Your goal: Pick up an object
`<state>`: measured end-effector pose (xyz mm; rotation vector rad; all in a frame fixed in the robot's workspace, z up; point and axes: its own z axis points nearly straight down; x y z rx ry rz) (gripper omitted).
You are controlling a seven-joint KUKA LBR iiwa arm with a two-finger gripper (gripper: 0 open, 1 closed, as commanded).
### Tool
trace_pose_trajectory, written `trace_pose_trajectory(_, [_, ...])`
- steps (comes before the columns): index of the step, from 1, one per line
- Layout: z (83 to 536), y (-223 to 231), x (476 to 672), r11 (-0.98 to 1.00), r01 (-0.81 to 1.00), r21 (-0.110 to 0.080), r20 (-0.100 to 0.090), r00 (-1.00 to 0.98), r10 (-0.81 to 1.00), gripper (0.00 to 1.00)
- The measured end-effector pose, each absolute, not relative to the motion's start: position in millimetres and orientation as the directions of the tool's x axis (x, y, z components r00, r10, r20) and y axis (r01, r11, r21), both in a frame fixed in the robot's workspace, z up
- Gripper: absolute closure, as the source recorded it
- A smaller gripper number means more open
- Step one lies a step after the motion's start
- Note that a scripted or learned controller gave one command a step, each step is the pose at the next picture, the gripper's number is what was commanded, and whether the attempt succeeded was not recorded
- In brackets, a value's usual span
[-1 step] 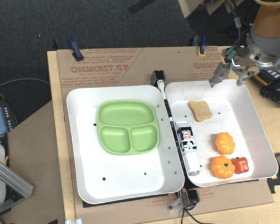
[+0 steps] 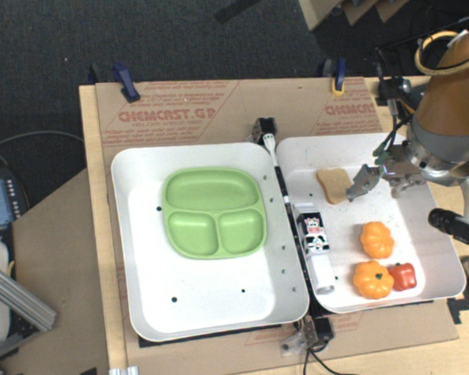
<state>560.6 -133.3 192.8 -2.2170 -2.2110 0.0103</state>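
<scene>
Nearest, two small orange plastic pumpkins (image 2: 372, 280) look light, rigid, rounded, slippery. Farther off, the gripper (image 2: 362, 182) hangs spread beside the tan bread slice (image 2: 333, 184), holding nothing.

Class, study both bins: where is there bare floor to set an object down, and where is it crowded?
Left bin: bare floor in front of and beside the green divided plate. Right bin: crowded by the gripper, tan piece, two orange pumpkins, red piece and white tube; a bare patch lies between tube and pumpkins.
</scene>
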Motion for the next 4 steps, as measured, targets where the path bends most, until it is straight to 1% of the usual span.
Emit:
trace_pose_trajectory(1, [198, -125, 506.3, -0.001, 1.000, -0.006, 0.002, 0.001, 1.000, 0.00])
trace_pose_trajectory(2, [79, -140, 500.4, -0.003, 1.000, -0.004, 0.001, 0.003, 1.000, 0.00])
trace_pose_trajectory(3, [148, -96, 479.5, 0.003, 1.000, 0.005, 0.000, -0.003, 1.000, 0.00])
trace_pose_trajectory(4, [144, -98, 479.2, 0.000, 1.000, 0.001, -0.001, 0.000, 1.000, 0.00])
